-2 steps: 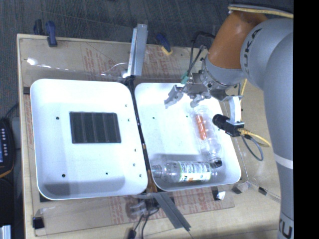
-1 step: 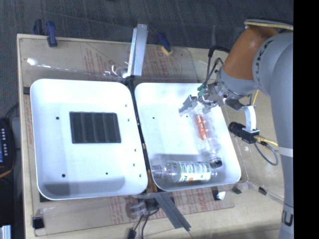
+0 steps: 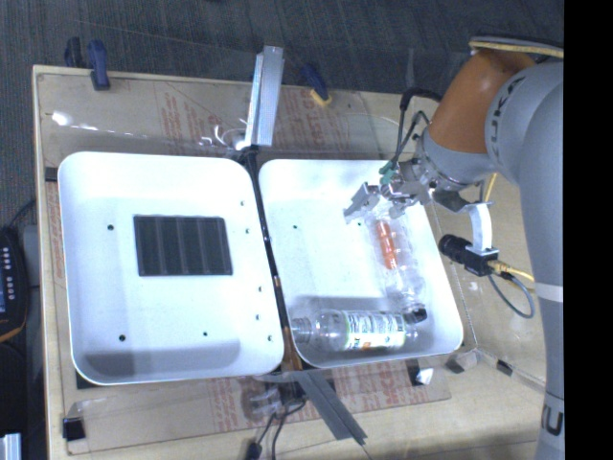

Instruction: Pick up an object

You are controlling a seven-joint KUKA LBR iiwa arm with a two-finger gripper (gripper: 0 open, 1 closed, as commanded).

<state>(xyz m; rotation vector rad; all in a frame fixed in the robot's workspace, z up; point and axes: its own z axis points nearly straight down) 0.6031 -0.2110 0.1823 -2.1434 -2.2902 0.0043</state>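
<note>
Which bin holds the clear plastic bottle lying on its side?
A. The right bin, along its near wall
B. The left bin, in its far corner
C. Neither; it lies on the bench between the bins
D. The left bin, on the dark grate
A: the clear plastic bottle lies on its side along the near wall of the right bin, below the gripper.

The grey arm (image 3: 522, 113) reaches in from the right, its pincer (image 3: 375, 199) pointing left and low.
</note>
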